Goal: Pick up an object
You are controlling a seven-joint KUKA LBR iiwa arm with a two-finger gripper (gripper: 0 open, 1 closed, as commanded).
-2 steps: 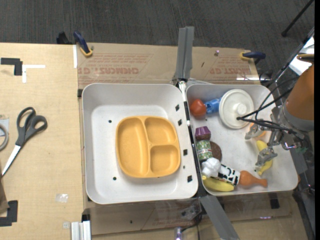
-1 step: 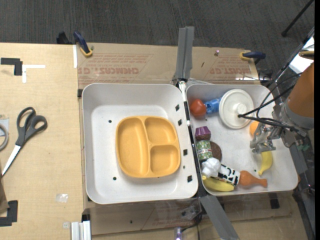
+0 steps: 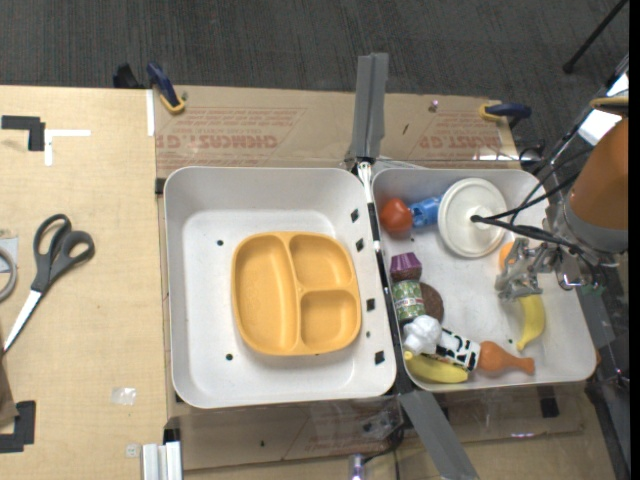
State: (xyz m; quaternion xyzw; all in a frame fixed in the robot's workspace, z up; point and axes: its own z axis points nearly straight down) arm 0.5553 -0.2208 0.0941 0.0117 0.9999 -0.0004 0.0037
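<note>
Front banana [image 3: 435, 370]: at the near edge of the right bin [image 3: 575, 368], well to the camera-left of the fingers and nearer the camera.
Fingers [image 3: 518, 286]: over the right side of the right bin, beneath the grey wrist; it cannot be told whether they are wide or narrow, and nothing is seen between them.
Side banana [image 3: 531, 323]: just on the camera side of the fingers, lying on the bin floor; contact cannot be told.
Orange piece [image 3: 507, 253]: just beyond the fingers, partly hidden by them.
Gourd [image 3: 505, 360]: orange, nearer the camera than the fingers, beside the side banana.
Spotted toy [image 3: 452, 346]: black and white, left of the fingers, touching the front banana.
Can [image 3: 408, 296]: green, well left of the fingers, by the bin's left wall, with a purple block [image 3: 405, 264] just beyond it.
White dish [image 3: 470, 218]: beyond the fingers and slightly left.
Red ball [image 3: 396, 216]: far left of the fingers, beside a blue piece [image 3: 427, 210].
Left bin [image 3: 200, 268]: well left of the fingers, holding an orange divided plate [image 3: 297, 293].
Scissors [image 3: 55, 253]: on the tabletop [image 3: 90, 368], farthest left of the fingers.
</note>
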